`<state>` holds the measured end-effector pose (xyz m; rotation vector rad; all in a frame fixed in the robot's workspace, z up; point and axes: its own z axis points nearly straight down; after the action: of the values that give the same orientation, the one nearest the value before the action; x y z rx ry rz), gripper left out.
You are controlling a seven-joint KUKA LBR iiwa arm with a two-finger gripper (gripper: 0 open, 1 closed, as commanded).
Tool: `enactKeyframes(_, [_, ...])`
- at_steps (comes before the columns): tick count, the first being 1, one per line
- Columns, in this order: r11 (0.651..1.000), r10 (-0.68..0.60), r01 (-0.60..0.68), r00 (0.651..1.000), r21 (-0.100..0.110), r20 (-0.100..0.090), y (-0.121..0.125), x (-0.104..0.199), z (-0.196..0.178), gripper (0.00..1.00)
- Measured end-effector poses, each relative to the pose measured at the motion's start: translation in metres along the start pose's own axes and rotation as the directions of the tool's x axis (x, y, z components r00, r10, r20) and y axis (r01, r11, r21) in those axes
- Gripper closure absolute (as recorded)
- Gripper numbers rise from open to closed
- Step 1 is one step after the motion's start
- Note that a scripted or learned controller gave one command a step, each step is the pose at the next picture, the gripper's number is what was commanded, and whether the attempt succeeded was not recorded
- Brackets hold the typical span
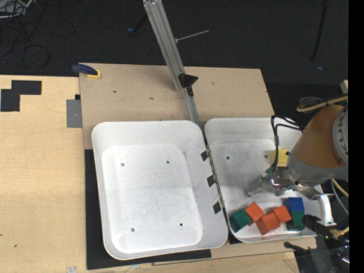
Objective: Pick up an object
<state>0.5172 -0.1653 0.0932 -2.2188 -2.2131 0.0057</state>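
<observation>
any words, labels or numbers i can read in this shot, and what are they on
None can be read. The arm has dark marks at the frame's right edge, cut off and too blurred to make out. The blocks and both bins carry no print.

Even, moderate overhead light falls on the bench (170, 92), and the two white bins (151, 192) read bright without harsh glare. The floor behind stays dark. Shadows are soft and short, pooling under the bin rims. The picture is slightly grainy, with mild softness throughout.
</observation>
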Motion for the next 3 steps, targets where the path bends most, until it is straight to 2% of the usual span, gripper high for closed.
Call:
enactKeyframes(1, [1.0, 0.007, -0.007, 1.0, -0.003, 0.001, 0.0, -0.002, -0.013, 1.0])
enactKeyframes(2, [1.0, 0.006, -0.006, 1.0, -0.011, 0.004, 0.001, -0.011, -0.072, 1.0])
enactKeyframes(3, [1.0, -0.006, 0.007, 1.0, -0.01, 0.003, -0.001, -0.01, -0.114, 1.0])
